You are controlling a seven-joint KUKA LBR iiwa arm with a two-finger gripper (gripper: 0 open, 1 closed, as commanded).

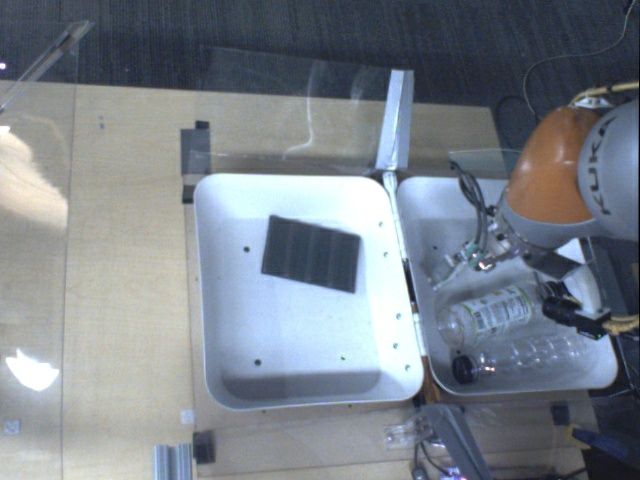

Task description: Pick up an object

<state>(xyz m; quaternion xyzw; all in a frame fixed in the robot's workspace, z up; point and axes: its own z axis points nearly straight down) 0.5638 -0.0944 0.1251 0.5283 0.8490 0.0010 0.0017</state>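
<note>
Bottle (487,313) clear plastic, white label, lying in right bin (430,208); fingers' (470,260) state cannot tell.

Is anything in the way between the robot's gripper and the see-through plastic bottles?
Nothing visible blocks it. The gripper hangs in the right white bin just above the clear plastic bottle with the white label; another clear bottle lies beside that one.

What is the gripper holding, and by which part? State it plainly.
Cannot be told. The gripper sits low in the right bin just above the clear plastic bottle, and no object visibly sits in its grasp.
</note>
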